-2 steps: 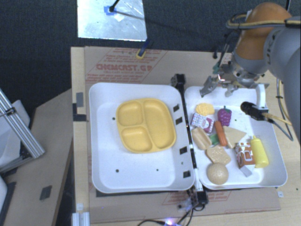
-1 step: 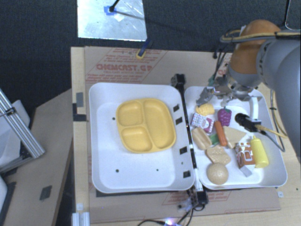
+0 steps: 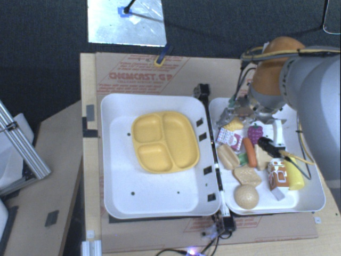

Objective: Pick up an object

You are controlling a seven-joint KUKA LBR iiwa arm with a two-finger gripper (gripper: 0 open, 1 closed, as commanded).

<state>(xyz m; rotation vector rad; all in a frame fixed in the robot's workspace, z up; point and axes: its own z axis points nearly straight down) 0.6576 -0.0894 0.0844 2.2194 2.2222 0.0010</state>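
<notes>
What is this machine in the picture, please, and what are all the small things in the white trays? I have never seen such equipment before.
You are looking at one photo, taken by a fixed camera above a bench, looking down at a slant. The large grey and orange shape at the right is a robot arm. Its gripper, a two-finger hand, is low over the far end of the right bin; I cannot tell whether it holds anything.

Two shallow white bins lie side by side. The left bin contains a yellow divided plate. The right bin contains toy food in a pile: a carrot, purple grapes, a round bun, a bread slice and other pieces.

The robot's job is to pick up one object.
</notes>
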